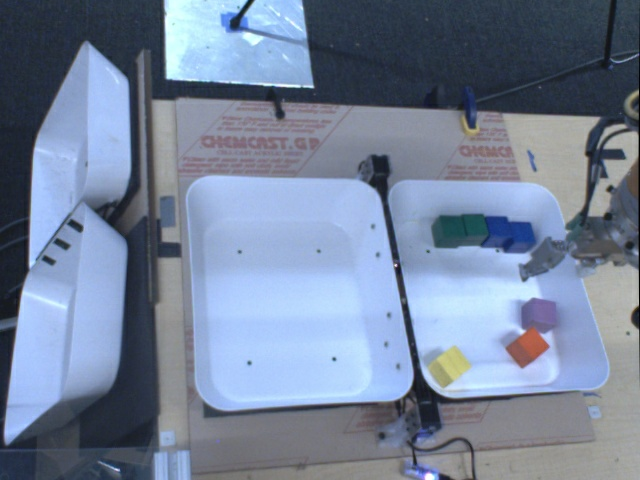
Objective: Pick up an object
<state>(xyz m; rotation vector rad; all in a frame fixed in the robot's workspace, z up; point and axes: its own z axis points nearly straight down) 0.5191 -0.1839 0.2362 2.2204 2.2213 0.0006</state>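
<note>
- The gripper (541,257) hangs over the right bin (575,363) near its right rim; whether it is open or closed, I cannot tell.
- 5 blocks lie in that bin: green block (459,230) touching blue block (508,233) near the far wall, purple block (539,314), orange block (527,347), yellow block (449,365).
- Red "CHEMCAST GP" lettering marks the brown sheet (262,141) under both bins.
</note>
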